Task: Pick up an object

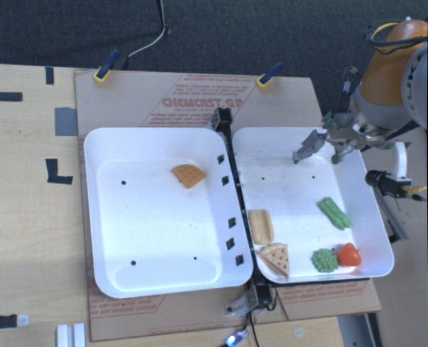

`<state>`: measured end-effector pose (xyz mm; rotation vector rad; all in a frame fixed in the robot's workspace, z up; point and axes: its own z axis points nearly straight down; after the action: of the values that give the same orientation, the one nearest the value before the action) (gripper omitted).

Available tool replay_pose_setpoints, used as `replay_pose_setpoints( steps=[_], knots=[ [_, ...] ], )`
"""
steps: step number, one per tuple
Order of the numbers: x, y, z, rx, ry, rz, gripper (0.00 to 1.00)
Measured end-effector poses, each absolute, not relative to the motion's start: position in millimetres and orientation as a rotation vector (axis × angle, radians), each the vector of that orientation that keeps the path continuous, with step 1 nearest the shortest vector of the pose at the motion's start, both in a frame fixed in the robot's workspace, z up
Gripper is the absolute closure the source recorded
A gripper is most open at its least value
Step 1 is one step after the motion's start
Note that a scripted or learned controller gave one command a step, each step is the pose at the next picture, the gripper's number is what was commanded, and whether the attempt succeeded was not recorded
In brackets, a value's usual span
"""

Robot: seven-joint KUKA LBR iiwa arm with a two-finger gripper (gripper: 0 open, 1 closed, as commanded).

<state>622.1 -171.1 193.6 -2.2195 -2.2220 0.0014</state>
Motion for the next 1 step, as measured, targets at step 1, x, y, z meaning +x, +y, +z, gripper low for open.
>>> replay_pose_setpoints(
  steps=[1],
  knots=[
    [631.5,-118.3,218.5,-2.216,-2.226,-0.001,0.00]
  ],
)
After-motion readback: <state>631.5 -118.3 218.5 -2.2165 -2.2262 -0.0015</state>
